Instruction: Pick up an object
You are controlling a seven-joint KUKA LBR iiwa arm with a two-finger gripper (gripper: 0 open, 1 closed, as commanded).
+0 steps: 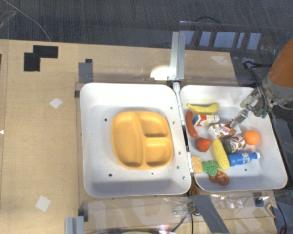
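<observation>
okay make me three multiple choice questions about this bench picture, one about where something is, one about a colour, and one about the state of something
1. Where does the yellow divided tray lie?
A. in the left bin
B. in the right bin
C. on the bare bench

2. What colour is the bottle beside the corn cob?
A. green
B. blue
C. black

3. How does the banana stand with regard to the gripper?
A. clamped between its fingers
B. lying in the right bin, apart from the gripper
C. hanging in the air above the left bin

Answers:
1 A: the tray sits in the middle of the left bin, alone.
2 B: the bottle is blue with a white cap, right of the corn.
3 B: the banana lies near the far wall of the right bin, while the gripper's tip is down among the packets to its right.
</observation>
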